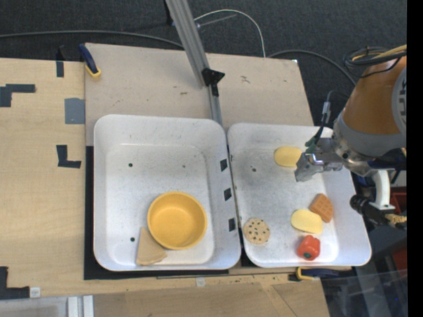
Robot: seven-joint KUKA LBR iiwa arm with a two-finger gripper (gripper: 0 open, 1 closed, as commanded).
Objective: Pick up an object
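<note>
My gripper (pixel 306 168) hangs over the right bin (pixel 264 140), near its upper right part. Just left of it, close to touching, lies a pale yellow oval piece (pixel 287 156). Lower in the same bin lie an orange waffle-like piece (pixel 322 207), a yellow lemon-shaped piece (pixel 307 221), a red pepper-like piece (pixel 308 247) and a round chocolate-chip cookie (pixel 256 230). Nothing shows in the gripper's hold. The arm's orange band (pixel 377 101) and grey wrist hide the bin's right rim.
The left bin (pixel 119 144) holds a yellow bowl (pixel 176 220) and a tan wedge (pixel 149 251) at its front. A slanted metal pole (pixel 192 35) ends at the seam between the bins. A blue and yellow clamp (pixel 89 59) grips the board's far left corner.
</note>
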